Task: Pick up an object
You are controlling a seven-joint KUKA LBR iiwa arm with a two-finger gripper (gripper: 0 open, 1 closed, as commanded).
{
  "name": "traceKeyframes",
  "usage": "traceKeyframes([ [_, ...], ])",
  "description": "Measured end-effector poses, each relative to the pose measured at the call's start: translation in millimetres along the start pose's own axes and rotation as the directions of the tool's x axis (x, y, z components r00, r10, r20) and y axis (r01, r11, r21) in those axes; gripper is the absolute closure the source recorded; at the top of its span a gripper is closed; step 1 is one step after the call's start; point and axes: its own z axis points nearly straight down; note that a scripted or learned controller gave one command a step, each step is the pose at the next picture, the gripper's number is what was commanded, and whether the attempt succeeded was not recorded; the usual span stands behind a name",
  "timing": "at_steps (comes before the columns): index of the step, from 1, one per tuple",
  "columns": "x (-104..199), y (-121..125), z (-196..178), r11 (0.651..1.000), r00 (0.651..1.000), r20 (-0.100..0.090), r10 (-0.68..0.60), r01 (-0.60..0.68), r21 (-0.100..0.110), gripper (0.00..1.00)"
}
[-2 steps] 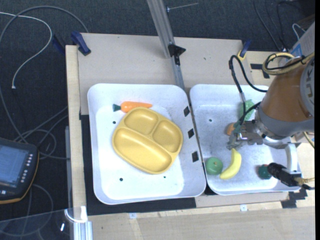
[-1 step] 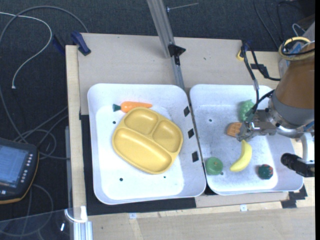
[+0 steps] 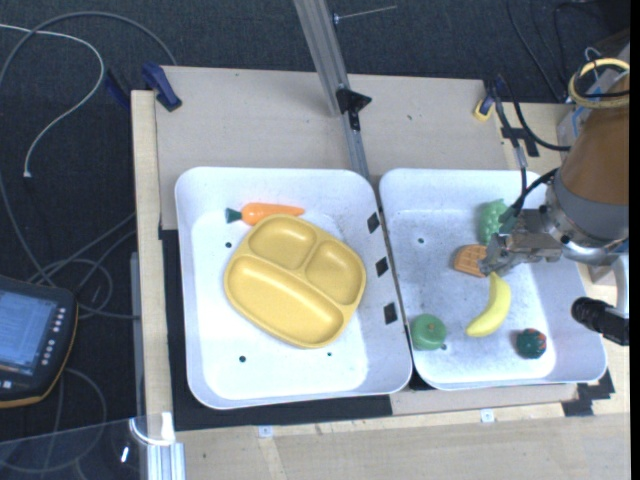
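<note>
The right bin (image 3: 440, 368) holds a yellow banana (image 3: 491, 308), a green round fruit (image 3: 429, 331), a small red and green fruit (image 3: 530, 343), a flat brown piece (image 3: 468, 260) and a light green toy (image 3: 491, 218). My gripper (image 3: 497, 258) reaches in from the right and hangs low over the bin. It sits just right of the brown piece, above the banana's top end and below the light green toy. Its body hides the brown piece's right edge. Nothing is visibly lifted off the bin floor.
In the left bin (image 3: 200, 368) lie a yellow divided plate (image 3: 295, 280) and an orange carrot (image 3: 268, 211) behind it. A metal pole (image 3: 330, 58) rises at the back between the bins. Cables run along the bench's right side.
</note>
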Motion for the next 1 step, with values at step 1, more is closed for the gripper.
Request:
traceKeyframes([
  [1,49.1,6.2,-5.4,1.0,1.0,-0.002,-0.005,0.005,0.002,1.0],
])
